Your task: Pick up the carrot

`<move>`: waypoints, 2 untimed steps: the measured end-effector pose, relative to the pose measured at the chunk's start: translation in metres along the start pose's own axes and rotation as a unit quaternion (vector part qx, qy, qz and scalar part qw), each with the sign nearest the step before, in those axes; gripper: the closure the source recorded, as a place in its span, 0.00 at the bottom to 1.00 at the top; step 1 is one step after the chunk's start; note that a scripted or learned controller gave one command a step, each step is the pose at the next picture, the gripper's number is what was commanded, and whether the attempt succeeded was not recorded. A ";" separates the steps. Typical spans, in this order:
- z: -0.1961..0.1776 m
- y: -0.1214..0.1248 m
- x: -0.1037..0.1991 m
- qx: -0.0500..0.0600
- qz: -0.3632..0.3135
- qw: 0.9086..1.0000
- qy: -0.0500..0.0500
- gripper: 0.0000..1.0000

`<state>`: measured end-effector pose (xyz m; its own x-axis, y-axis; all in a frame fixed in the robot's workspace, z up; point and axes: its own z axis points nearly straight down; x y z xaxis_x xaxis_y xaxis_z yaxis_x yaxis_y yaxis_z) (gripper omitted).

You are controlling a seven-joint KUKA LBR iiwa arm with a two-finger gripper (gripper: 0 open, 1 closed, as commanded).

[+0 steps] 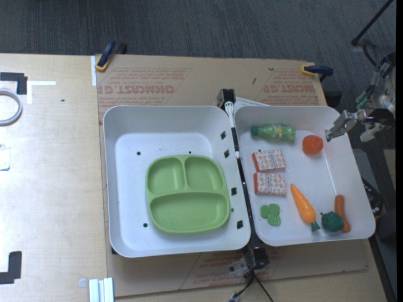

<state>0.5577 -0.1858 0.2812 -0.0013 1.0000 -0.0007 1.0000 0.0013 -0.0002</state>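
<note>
The carrot (pixel 303 204) is orange with a small green tip. It lies slantwise in the front part of the right bin (pixel 352 168). My gripper (pixel 334 131) hangs at the right bin's far right rim, near an orange-red tomato (pixel 312 145). It is well behind the carrot and apart from it. Nothing shows in the gripper.
The right bin also holds a green bottle (pixel 274 131), two small patterned boxes (pixel 269 161) (pixel 271 183), a green leafy piece (pixel 271 214), a broccoli (pixel 332 221) and a small orange piece (pixel 340 204) near the carrot. A green divided plate (pixel 187 194) sits in the left bin (pixel 119 168).
</note>
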 end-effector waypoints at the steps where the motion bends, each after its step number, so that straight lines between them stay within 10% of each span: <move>1: 0.160 -0.030 0.026 0.000 0.015 1.000 0.000 0.00; 2: 0.189 -0.080 0.036 0.000 0.059 0.998 0.001 0.00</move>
<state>0.4774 -0.1498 0.0920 0.1165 0.9932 0.0004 0.9932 -0.1165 -0.0007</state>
